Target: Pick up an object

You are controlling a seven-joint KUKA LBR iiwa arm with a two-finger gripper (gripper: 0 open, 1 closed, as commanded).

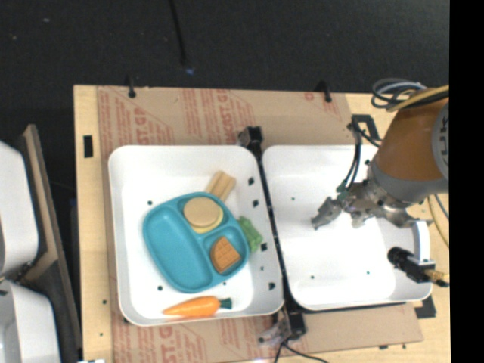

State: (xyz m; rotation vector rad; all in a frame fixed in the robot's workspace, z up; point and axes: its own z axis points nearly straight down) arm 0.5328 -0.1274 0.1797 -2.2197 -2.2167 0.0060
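The left bin holds a blue divided tray with a round tan biscuit and a brown waffle-like piece in its compartments. A wooden block leans at the tray's upper edge. A green piece lies by the tray's right side, and an orange carrot lies along the bin's front. My gripper hangs over the right bin, left of its middle, with nothing visibly between its fingers.
The arm's orange band and grey wrist cover the right bin's far right part. A black-tipped white part sticks out near that bin's front right corner. A black divider clip sits between the bins at the back.
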